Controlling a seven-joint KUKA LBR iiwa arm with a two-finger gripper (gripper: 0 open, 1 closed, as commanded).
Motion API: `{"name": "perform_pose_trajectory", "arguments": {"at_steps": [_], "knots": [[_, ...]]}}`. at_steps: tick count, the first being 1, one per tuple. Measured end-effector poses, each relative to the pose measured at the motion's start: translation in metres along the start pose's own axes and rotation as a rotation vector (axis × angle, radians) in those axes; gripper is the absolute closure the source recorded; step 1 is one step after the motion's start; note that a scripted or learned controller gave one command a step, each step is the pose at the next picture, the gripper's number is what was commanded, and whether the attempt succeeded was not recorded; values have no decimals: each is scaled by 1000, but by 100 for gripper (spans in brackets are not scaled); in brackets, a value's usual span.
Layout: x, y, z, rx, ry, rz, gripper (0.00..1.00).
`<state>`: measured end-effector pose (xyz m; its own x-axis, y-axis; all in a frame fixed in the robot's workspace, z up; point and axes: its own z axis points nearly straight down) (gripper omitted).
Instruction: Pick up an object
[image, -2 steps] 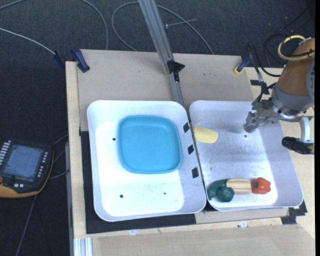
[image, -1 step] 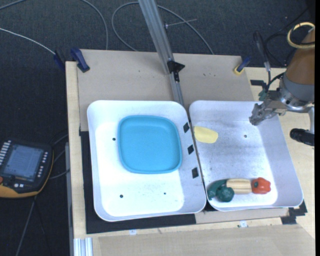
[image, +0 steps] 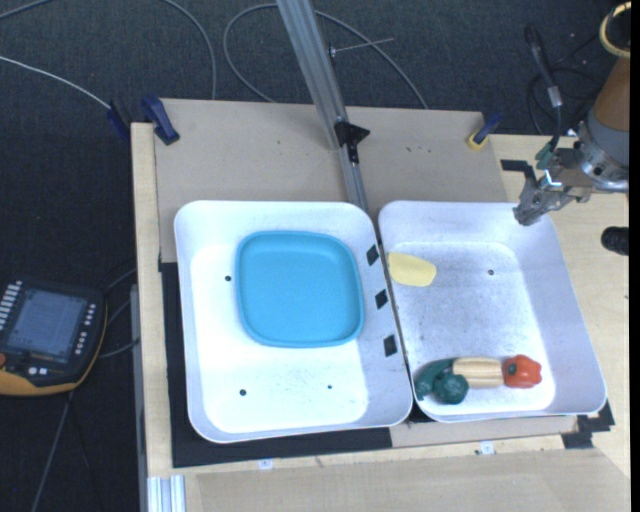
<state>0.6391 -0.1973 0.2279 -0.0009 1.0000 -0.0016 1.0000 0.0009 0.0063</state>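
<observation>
While the tool (image: 528, 210) hovers over the far right corner of the right bin (image: 560, 290), nothing is grasped; whether it is apart or together I cannot tell; the approach seems in hand; next it must descend over the yellow piece (image: 411, 269) or the toy vegetables (image: 478, 376) along the near wall.

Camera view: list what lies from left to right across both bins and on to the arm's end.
Blue plate in the left bin → yellow piece at the right bin's left edge → green item → tan item → red item → gripper at the right bin's far right corner.
</observation>
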Motion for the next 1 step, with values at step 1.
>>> {"name": "perform_pose_trajectory", "arguments": {"at_steps": [1], "knots": [[0,1,-53,1,0,0,100]]}}
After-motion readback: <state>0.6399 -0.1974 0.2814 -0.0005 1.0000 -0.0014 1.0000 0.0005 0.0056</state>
